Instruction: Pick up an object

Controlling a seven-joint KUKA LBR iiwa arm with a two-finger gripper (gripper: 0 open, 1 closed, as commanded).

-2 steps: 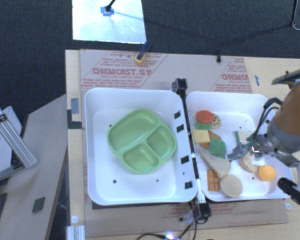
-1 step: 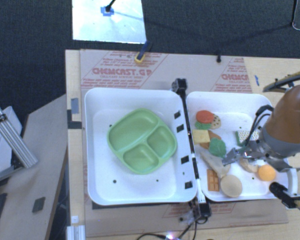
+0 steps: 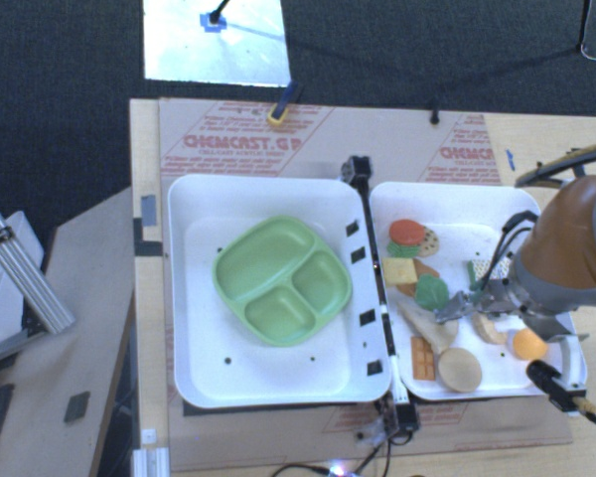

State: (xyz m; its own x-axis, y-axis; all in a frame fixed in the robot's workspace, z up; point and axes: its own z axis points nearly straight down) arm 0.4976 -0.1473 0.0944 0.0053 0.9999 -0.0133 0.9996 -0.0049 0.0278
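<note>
The grey arm (image 3: 576,251), with its orange band showing above the wrist, reaches in from the right and bends down, its gripper (image 3: 459,308) low and pointing left.

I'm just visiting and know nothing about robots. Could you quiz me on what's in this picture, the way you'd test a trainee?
1. True or false: the green divided plate lies in the left bin.
2. Which bin is the end effector reaching into: A) the left bin, B) the right bin, C) neither?
3. Fill in: the round orange piece sits near the right bin's ____ corner: front right or back left?

Key: 1 true. 2 B; the arm comes in from the right, over the toy food. 3 front right.
</note>
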